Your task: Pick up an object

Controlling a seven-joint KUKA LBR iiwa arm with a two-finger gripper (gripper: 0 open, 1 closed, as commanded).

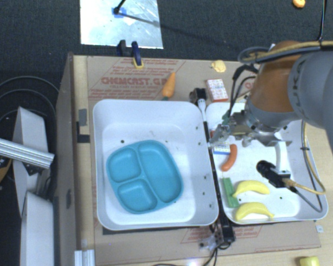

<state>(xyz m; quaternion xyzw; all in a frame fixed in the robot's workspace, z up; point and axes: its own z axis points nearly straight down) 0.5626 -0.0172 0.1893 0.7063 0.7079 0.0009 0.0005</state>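
My gripper (221,133) hangs low over the left side of the right bin (313,212), close to the wall between the two bins. Just below it lies a small orange sausage-shaped piece (228,158), with a small white and red thing (222,147) beside its upper end. A green stick (227,192) lies along the bin's left wall. Two yellow bananas (251,188) (253,210) lie at the bin's front. Nothing shows between the gripper's tips, and the arm's grey and orange body covers the back of this bin.
The left bin (102,126) holds a blue divided plate (144,176). On the cardboard behind the bins lie a carrot (168,85), a small patterned box (217,90) and a pale yellow lump (218,66). Blue clamps (129,49) stand at the bench's back edge.
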